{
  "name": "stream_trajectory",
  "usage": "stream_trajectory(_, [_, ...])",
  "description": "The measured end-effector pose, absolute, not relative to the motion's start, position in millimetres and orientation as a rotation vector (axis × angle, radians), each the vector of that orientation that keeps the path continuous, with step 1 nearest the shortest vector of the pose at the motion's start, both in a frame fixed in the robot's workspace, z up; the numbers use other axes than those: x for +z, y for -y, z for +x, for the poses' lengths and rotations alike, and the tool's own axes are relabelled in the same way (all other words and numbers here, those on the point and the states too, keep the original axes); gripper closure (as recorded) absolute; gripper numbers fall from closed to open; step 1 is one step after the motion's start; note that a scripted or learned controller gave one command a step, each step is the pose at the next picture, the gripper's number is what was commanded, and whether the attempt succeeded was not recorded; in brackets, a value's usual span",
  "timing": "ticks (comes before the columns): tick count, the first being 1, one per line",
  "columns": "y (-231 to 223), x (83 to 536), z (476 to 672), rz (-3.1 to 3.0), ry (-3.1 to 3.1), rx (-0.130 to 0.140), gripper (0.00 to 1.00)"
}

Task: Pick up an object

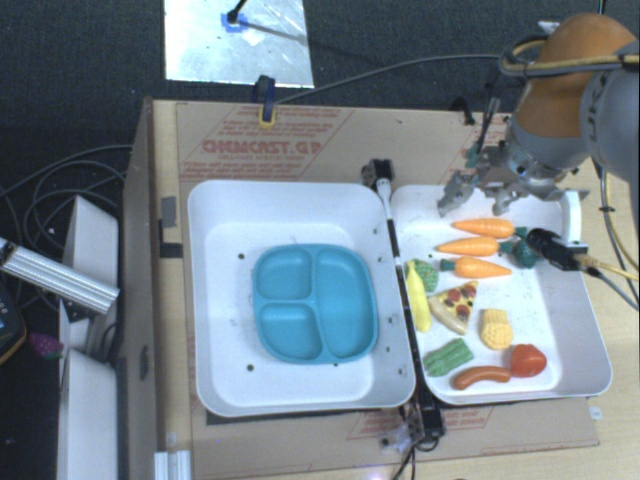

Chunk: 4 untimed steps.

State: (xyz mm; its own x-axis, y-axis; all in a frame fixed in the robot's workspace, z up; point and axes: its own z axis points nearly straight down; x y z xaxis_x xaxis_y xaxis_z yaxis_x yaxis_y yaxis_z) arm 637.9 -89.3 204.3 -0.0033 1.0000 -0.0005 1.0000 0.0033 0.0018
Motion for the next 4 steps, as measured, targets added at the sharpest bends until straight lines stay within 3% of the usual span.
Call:
stream_trajectory(1, [85, 84, 613.6, 2.22, -2.223, 0.0, 0.0])
stream_trajectory(2, [120, 84, 524.3, 2.221, -2.221, -0.001, 0.0])
stream_trajectory(3, [119, 95, 525.6, 2.218, -2.222, 0.003, 1.0])
stream_trajectory(4, [61, 185, 542.1, 2.216, -2.224, 0.004, 1.0])
